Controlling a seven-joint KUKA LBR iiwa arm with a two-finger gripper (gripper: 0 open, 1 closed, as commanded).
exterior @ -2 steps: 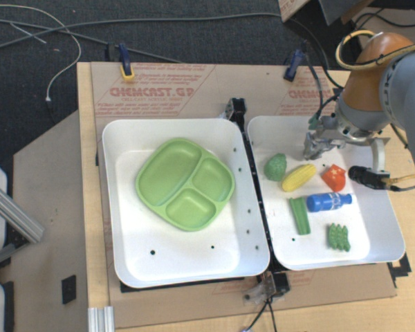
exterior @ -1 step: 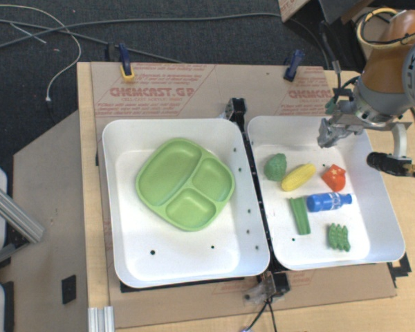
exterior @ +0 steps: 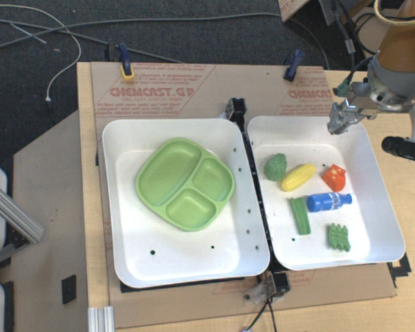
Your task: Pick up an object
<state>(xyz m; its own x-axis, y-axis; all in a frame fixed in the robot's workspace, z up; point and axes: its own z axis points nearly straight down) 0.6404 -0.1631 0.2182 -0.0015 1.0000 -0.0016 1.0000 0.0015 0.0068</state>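
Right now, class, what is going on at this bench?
A grey robot arm's two-finger gripper hovers over the far edge of the right white bin, holding nothing. Below lie a green broccoli toy, yellow corn cob, orange piece and blue bottle. The left bin holds a green divided plate.

A brown cardboard sheet [exterior: 194, 88] printed with red lettering covers the worktop, held at its upper edge by a blue-and-yellow clamp [exterior: 126, 63] left of centre and a blue clamp [exterior: 293, 65] to the right. Two shallow white bins sit side by side on it: the left bin [exterior: 124, 254] and the right bin [exterior: 380, 234], joined by black clips [exterior: 236, 108] at the top and bottom of the seam. White cables [exterior: 34, 23] trail across dark carpet in the upper left of the frame.
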